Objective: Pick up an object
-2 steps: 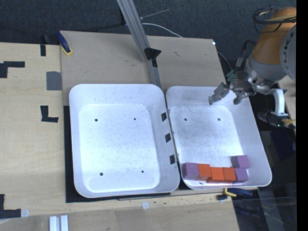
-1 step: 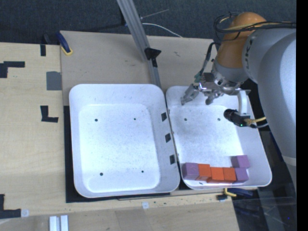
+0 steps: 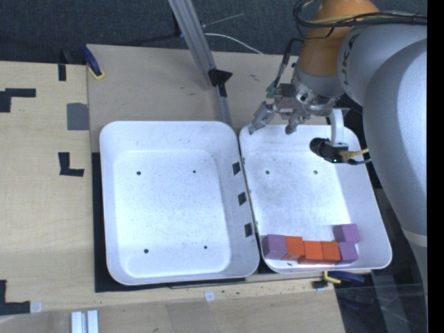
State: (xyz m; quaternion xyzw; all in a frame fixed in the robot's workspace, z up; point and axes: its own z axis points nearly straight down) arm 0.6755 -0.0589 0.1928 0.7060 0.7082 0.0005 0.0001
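Note:
Several small blocks lie in a row along the near wall of the right bin (image 3: 361, 186): a purple block (image 3: 276, 245) at the left, orange blocks (image 3: 313, 250) in the middle, and purple blocks (image 3: 347, 234) at the right end. My gripper (image 3: 275, 121) hangs over the far edge of the right bin, well away from the blocks. Its fingers (image 3: 258, 121) are spread apart with nothing between them.
The left bin (image 3: 111, 186) stands beside the right one, with black clips along the shared edge. A slanted metal pole (image 3: 198, 44) rises behind the bins. The bulky grey arm (image 3: 395, 103) fills the right side. Black tape marks dot the bench at left.

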